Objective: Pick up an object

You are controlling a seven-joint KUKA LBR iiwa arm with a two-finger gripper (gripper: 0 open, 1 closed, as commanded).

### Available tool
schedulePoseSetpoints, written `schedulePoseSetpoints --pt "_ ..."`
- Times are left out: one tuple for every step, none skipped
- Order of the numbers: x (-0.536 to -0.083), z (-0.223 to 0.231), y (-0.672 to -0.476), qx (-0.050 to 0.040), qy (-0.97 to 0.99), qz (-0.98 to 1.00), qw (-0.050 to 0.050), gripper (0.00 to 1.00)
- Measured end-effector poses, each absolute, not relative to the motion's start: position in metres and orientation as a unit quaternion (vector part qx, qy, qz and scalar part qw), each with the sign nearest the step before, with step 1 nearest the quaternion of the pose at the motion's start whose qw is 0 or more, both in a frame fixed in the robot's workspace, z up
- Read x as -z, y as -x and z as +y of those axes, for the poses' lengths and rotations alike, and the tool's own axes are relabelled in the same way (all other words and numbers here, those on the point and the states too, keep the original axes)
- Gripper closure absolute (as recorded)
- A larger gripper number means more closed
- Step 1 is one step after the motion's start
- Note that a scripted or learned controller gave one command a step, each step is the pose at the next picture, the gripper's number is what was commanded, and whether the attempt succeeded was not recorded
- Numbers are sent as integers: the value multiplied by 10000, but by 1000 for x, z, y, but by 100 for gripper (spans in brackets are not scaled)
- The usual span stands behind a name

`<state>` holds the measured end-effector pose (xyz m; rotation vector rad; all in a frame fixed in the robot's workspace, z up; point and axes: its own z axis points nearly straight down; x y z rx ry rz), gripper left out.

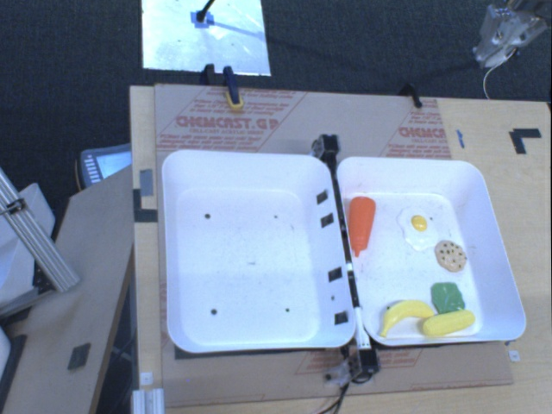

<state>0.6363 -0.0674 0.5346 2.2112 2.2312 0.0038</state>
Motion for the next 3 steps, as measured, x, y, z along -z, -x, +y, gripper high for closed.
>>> schedulePoseSetpoints --pt "-535 5 -630 -21 -7031 7111 1 100" --pt "-518 34 -638 -6 -7044 7098 1 100" --pt "-536 72 -616 -21 -7044 7098 9 100"
